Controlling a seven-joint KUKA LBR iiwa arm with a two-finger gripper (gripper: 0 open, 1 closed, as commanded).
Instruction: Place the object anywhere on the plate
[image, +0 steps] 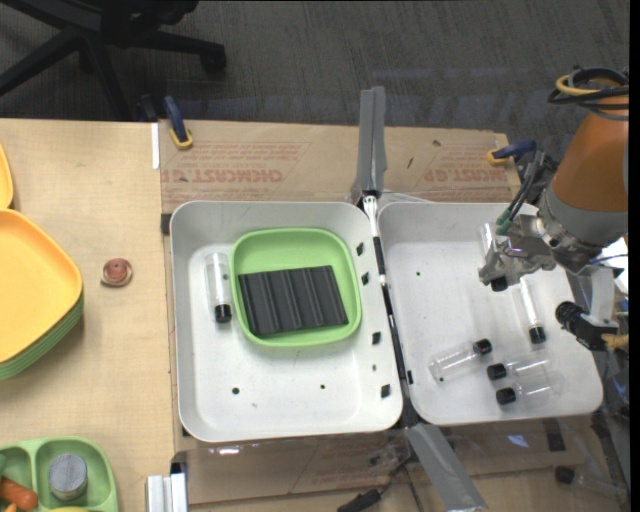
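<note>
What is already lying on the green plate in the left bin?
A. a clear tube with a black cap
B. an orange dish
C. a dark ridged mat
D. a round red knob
C: a dark ridged mat lies across the green plate; the nearest clear tube lies beside the plate on the bin floor, not on it.

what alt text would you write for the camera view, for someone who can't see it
Overhead view of two white bins: the left bin holds a green plate with a dark ribbed block on it and one clear vial beside it. The right bin holds several vials, with the gripper above them.
</note>
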